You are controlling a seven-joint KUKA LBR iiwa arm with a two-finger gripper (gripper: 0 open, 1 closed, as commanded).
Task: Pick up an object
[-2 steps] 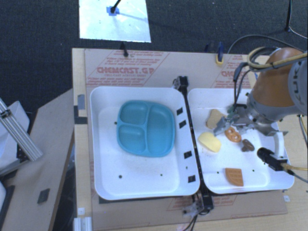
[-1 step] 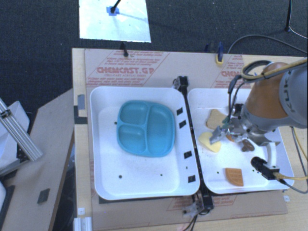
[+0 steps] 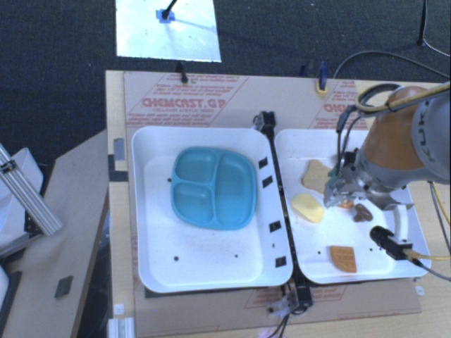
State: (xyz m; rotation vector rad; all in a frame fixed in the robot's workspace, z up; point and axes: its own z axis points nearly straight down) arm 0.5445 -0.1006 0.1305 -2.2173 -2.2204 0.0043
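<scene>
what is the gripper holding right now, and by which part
Cannot be told. The gripper is down in the right bin beside the yellow piece, but nothing shows between its fingers.

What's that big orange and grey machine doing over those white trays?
It is a robot arm trying to pick something up. Its tool is down in the right tray, among small food-like pieces: a yellow lump, a tan piece and an orange cracker. The left tray holds a blue divided plate.
</scene>
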